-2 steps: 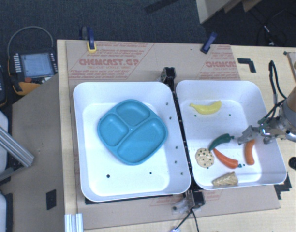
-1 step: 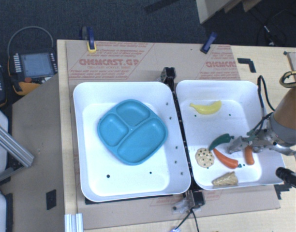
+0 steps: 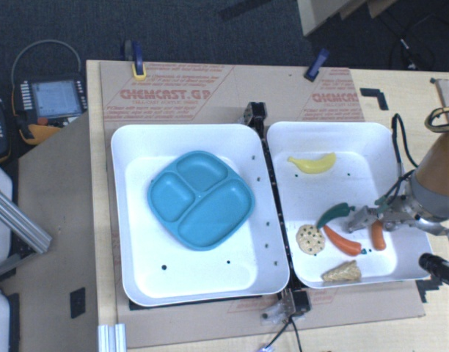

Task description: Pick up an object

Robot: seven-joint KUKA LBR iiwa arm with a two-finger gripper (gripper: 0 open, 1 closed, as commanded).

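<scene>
- Right bin [image 3: 371, 134], near rim: a tan wedge of bread [image 3: 341, 272] lies at the 6 o'clock position of the bin.
- Just beyond it, at 7 o'clock, a round speckled cookie [image 3: 309, 238] lies flat.
- Beside the cookie, toward the bin centre, lies an orange carrot [image 3: 343, 241] with a dark green top [image 3: 334, 213] pointing toward 11 o'clock.
- A second, shorter orange piece [image 3: 378, 237] lies at 4 o'clock, just beside the carrot.
- The gripper [image 3: 371, 217] enters from 3 o'clock and hovers over the gap between the two orange pieces. Whether its jaws are apart or together cannot be determined.
- A yellow banana [image 3: 312, 163] lies alone at 11 o'clock, well apart from the other items.
- Left bin [image 3: 129, 196]: contains one blue three-compartment plate [image 3: 201, 199], set at the centre; its compartments hold nothing.
- Table [image 3: 202, 94], far edge: a yellow clamp [image 3: 139, 69] and a blue clamp [image 3: 315, 65] grip the cardboard cover.
- Off the table at 10 o'clock lies a pendant controller [image 3: 54, 98] with a looped cable.
</scene>
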